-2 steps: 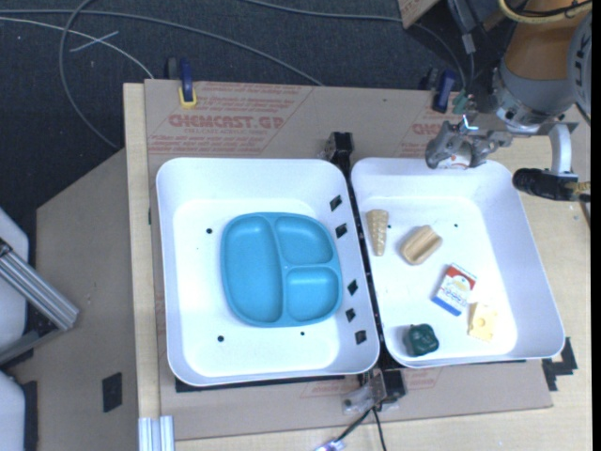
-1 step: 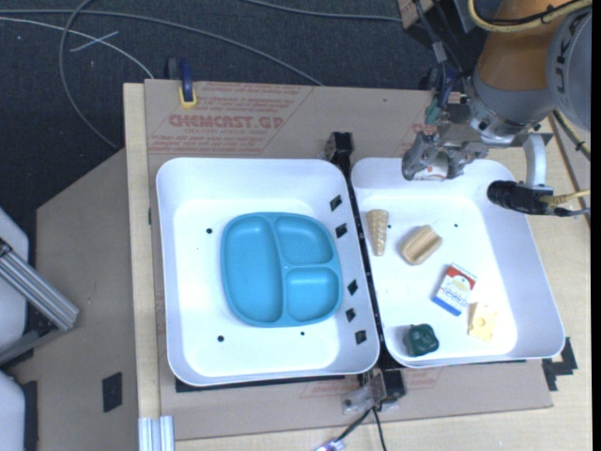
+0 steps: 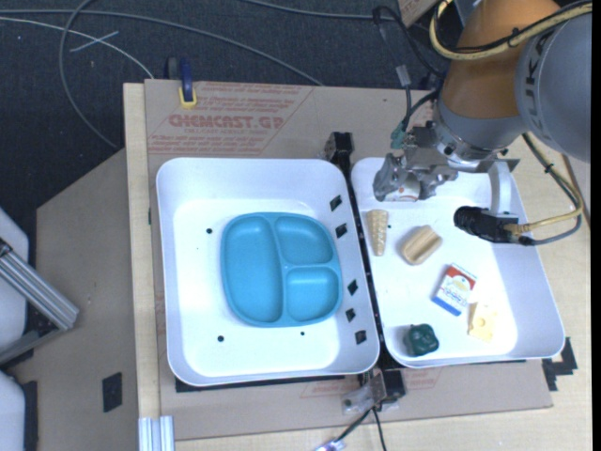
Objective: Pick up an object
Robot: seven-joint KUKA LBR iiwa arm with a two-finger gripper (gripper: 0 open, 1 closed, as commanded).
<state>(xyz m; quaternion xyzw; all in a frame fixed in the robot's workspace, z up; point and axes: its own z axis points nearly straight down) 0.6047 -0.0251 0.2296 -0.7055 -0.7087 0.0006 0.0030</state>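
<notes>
We saw the end effector [image 3: 406, 181] low at the right bin's [image 3: 535, 280] far-left corner; couldn't tell how it was set. Nothing lifted yet. Candidates lay near it: cone [image 3: 377, 230], tan block [image 3: 420, 244], carton [image 3: 454, 289]. Grasp and lift remained.

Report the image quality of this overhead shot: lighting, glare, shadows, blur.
Camera view: even, bright lighting; the left bin and right bin are nearly washed out white, with soft shadow along their inner walls. The blue divided plate shows faint sheen, no hard glare. The gripper looks slightly soft, while the small carton and green object are reasonably sharp.
</notes>
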